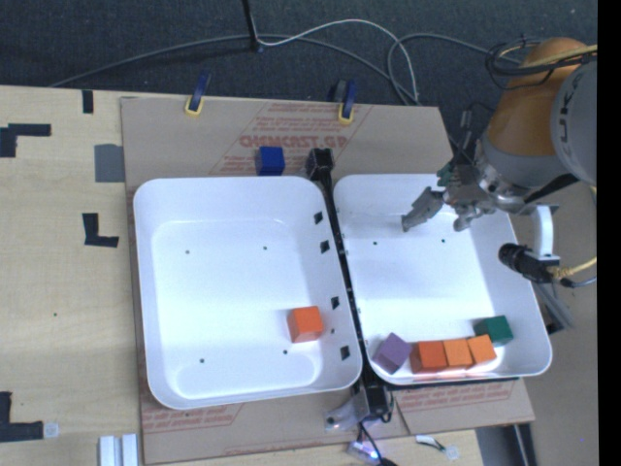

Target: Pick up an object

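Two white bins [155,260] fill the bench; the gripper [441,212], fingers spread and holding nothing, should descend squarely toward five o'clock over the purple block [391,351].

Wood bench [58,289], dark carpet [116,17]

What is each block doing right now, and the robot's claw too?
orange block: lying alone in the left bin.
purple block: tilted, at the right bin's near edge.
two orange blocks: side by side, touching, beside the purple one.
green block: resting behind the orange pair.
blue block: on the cardboard outside the bins.
gripper: open, holding nothing, above the right bin.
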`<move>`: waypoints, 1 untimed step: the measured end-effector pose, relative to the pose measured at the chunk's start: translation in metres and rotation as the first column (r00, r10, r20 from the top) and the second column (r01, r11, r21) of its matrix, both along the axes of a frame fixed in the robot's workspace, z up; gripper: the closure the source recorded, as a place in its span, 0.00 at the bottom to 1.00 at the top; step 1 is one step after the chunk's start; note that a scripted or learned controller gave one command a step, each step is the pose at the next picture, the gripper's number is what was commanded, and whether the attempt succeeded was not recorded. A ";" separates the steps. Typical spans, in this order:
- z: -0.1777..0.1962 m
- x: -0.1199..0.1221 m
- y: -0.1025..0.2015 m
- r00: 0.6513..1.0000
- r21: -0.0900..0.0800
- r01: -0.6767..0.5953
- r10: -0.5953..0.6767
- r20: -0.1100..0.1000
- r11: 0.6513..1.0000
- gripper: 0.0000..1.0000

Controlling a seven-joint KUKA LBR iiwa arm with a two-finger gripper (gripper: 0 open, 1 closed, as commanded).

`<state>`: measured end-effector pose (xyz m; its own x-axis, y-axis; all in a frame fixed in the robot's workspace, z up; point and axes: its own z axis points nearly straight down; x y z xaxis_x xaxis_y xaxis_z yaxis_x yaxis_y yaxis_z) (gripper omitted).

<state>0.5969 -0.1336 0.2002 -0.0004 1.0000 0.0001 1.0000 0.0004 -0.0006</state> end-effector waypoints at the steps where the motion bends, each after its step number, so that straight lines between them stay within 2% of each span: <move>1: -0.044 0.004 -0.003 1.000 0.000 0.000 0.000 -0.004 1.000 0.00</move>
<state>0.6006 -0.1362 0.1560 -0.0005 1.0000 0.0004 1.0000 0.0005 -0.0042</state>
